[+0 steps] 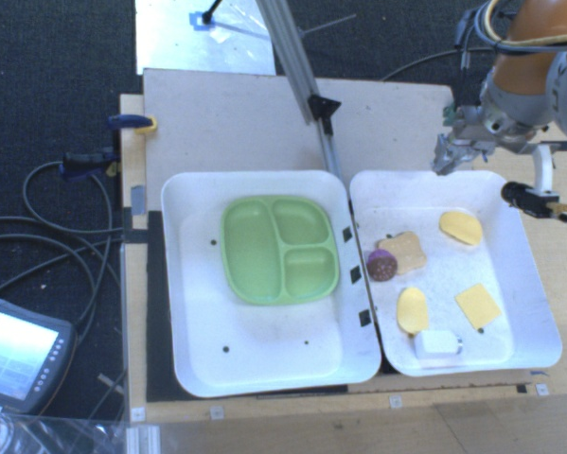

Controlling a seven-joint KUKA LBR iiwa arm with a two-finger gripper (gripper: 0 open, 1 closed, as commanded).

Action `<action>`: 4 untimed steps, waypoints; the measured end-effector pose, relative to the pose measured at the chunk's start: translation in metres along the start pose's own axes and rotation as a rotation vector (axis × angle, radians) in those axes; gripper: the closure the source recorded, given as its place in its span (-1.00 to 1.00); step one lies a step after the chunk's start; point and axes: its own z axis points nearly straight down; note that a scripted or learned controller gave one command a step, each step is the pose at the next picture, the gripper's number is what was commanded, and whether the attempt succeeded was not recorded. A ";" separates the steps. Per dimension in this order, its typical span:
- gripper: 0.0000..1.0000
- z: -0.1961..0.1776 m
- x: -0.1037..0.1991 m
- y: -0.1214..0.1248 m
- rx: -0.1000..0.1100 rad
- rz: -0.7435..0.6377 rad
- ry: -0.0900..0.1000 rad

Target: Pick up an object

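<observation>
The right bin (524, 253) holds several small items: a tan toast-shaped piece (406, 249), a dark purple round piece (381, 266) touching it, a yellow oval (461, 226) at the back, another yellow oval (413, 309), a flat yellow square (478, 305) and a white block (438, 342) near the front wall. My gripper (447, 162) hangs above the back rim of the right bin, left of the yellow oval at the back. Nothing shows between its fingers.
A green three-compartment tray (248, 253) lies in the left bin (193, 348). A slanted metal pole (297, 60) crosses the board behind the bins. A teach pendant (18, 353) and cables lie on the floor at left.
</observation>
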 end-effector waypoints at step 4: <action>1.00 -0.045 0.157 -0.009 0.006 -0.008 0.004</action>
